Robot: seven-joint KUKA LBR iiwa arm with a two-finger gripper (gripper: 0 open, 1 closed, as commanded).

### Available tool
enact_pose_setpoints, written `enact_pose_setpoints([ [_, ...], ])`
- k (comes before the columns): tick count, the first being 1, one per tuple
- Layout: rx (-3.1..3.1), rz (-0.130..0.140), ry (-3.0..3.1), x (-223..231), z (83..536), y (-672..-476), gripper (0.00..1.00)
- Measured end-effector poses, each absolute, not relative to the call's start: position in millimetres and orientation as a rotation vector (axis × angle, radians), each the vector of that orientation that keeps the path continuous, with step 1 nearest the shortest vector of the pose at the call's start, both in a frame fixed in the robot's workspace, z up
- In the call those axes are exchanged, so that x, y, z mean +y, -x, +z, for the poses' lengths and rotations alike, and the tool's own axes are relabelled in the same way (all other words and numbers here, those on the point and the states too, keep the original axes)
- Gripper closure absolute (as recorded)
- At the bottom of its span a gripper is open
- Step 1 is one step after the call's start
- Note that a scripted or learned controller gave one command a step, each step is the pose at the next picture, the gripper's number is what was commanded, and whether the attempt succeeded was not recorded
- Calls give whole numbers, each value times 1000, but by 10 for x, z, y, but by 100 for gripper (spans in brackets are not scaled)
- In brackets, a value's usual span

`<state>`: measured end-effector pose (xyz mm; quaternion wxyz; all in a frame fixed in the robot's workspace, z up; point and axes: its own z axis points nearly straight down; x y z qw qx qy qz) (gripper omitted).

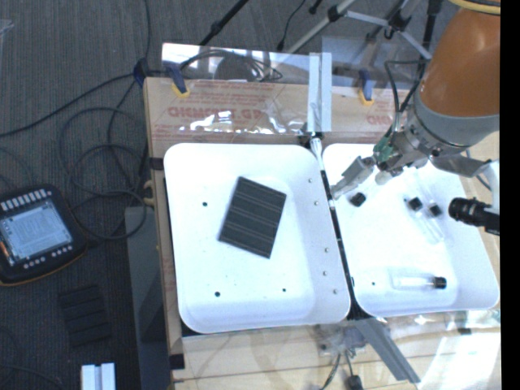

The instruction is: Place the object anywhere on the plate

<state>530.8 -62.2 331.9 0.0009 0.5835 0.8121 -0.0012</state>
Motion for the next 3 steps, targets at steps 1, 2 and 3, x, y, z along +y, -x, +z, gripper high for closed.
enact_pose_setpoints([
  [1,2605,-2,-1758,-241,2557,-5739,0],
  [2,2633,-3,-1718,83,2011,-6099,0],
  [3,2850,-2,-1316,-84,2709,-6177,0],
])
